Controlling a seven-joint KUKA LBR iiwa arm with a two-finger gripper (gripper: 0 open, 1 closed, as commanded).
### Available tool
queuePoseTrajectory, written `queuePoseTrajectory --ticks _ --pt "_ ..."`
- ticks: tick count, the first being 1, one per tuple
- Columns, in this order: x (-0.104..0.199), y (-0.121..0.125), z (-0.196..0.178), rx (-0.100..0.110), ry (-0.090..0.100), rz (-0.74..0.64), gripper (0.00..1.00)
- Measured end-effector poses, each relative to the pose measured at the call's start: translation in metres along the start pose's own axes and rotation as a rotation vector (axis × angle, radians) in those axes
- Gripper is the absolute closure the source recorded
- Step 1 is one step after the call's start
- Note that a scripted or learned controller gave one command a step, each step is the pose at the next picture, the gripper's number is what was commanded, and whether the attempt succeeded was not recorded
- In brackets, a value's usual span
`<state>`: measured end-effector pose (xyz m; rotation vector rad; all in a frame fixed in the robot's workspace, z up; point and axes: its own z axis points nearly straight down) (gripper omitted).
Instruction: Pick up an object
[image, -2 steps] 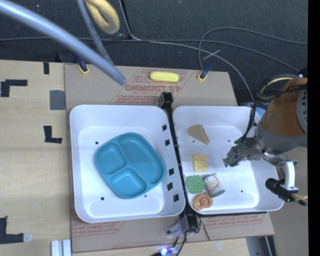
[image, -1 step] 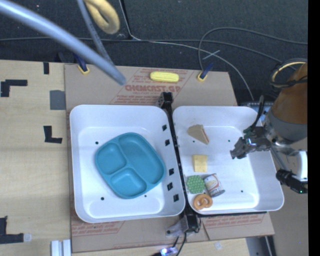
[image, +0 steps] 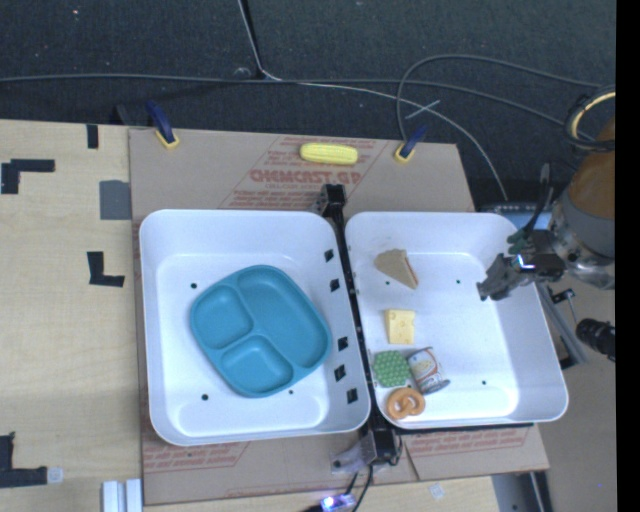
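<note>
Just reaching in: gripper (image: 497, 281) at 3 o'clock in right bin (image: 520, 345), grip unclear, can't tell. Next, down to cheese (image: 400, 326) at 8 o'clock.

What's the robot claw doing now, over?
Claw at right bin's right wall, holding nothing seen. Tan wedge-shaped piece and yellow square block untouched on bin floor. Nothing between claw and them.

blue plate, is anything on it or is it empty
Empty. The blue plate lies flat in the left bin, and all three of its compartments show bare blue, with no food in them.
</note>
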<state>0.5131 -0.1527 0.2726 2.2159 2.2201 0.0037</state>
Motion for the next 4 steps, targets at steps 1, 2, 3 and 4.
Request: queuePoseTrajectory --ticks 1,2,3,4 --pt "0.051 0.015 0.001 0.005 0.003 -0.004 1.00" --pt "0.095 0.020 0.004 0.006 0.002 -0.003 1.00" --pt "0.152 0.029 0.006 0.007 0.003 -0.005 1.00" --pt "0.212 0.038 0.026 0.009 0.002 -0.005 1.00"
